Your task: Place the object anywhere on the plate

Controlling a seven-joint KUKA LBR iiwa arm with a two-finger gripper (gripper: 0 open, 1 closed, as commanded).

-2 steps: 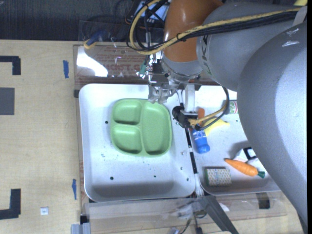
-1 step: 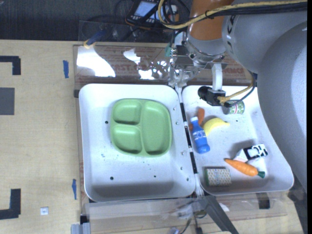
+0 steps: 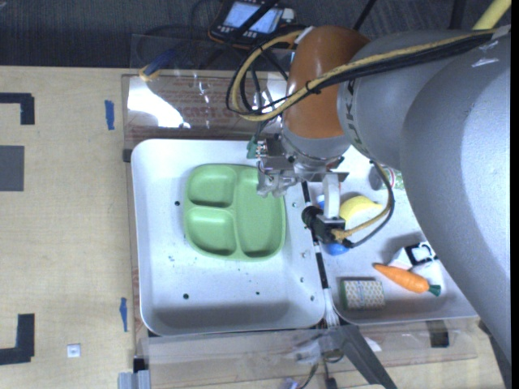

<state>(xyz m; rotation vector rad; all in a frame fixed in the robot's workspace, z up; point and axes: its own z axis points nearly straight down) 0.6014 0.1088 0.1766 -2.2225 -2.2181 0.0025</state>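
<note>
A light green divided plate [image 3: 235,211] lies in the left white bin [image 3: 162,282]. It has two small compartments on its left and a long one on its right. My gripper [image 3: 272,180] hangs over the plate's upper right corner, below the orange band [image 3: 320,79] of the arm. I see no object in it from this angle. In the right bin [image 3: 405,310] lie a yellow object [image 3: 362,209], a small blue object [image 3: 337,246], an orange carrot [image 3: 401,278] and a grey-green block [image 3: 362,292].
A white and black item [image 3: 420,254] lies behind the carrot in the right bin. The big grey arm covers much of that bin's far side. Cables loop behind the wrist. The rims of the two bins meet just right of the plate.
</note>
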